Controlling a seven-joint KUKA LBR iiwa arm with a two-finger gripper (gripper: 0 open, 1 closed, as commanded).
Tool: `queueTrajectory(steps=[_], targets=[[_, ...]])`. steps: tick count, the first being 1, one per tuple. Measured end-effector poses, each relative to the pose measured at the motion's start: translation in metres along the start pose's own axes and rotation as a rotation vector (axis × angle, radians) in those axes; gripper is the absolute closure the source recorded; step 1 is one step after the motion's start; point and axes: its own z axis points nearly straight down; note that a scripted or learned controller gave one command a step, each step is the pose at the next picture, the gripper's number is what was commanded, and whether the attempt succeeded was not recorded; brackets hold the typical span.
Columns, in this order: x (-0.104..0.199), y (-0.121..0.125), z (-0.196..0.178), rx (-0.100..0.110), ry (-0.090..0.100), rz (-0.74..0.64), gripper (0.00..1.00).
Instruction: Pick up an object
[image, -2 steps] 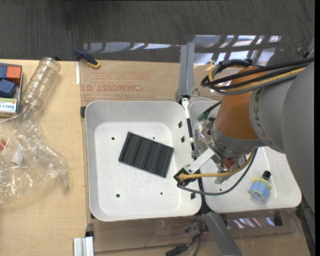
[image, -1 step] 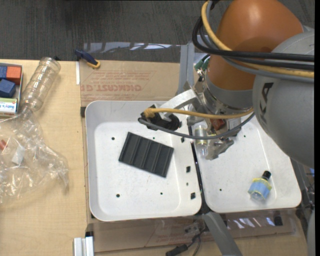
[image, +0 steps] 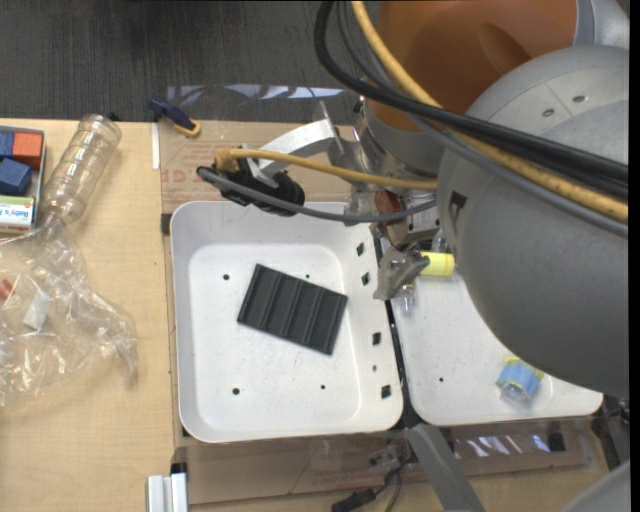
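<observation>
While flat in left bin (image: 200, 330) | ribbed dark rectangular slab (image: 292, 308) | matte

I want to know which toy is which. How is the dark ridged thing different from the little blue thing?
The dark ridged block is big, flat and dark grey; the blue thing is small, roundish and light blue. The block lies in the left bin; the blue thing lies in the right bin. Both rest on white bin floors.

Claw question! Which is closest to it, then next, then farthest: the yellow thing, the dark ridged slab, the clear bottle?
From the claw:
1. Yellow thing, right beside it.
2. Dark ridged slab, middle of the left bin.
3. Clear bottle, far left on the bench.
</observation>
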Motion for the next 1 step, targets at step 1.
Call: queueTrajectory(steps=[1], targets=[[0.0445,-0.0228,0.0001,0.0,-0.001,0.001,0.0]])
